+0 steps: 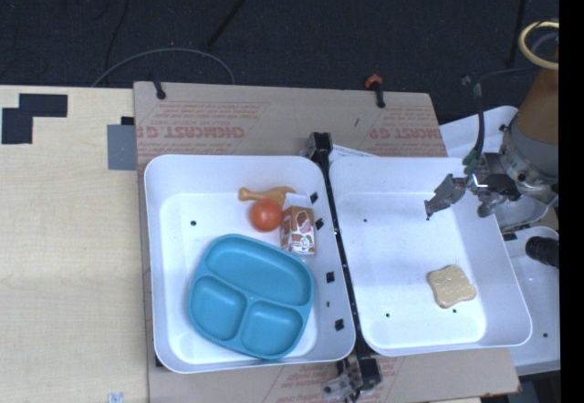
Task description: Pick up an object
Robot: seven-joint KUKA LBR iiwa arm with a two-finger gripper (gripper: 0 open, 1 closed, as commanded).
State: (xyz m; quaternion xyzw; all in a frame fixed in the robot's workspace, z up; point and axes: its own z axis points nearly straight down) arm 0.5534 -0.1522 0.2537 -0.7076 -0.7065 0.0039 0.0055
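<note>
A tan, bread-like piece point(452, 285) lies flat in the right bin point(401, 324), near its front right corner. My gripper point(464, 200) hangs over the back right part of that bin, above and slightly right of the tan piece and well apart from it. Its two dark fingers point(439, 196) are spread open with nothing between them. The left bin point(169, 237) holds a blue divided plate point(251, 296), a red-orange ball point(265, 215), a yellow-orange curved piece point(266, 193) and a small patterned carton point(298, 231).
A black clamp strip point(333, 246) runs along the divide between the two bins. Both bins rest on a cardboard sheet point(274, 123) on the wooden bench. The arm's grey body with its orange band point(538, 109) stands at the right edge, with cables beside it.
</note>
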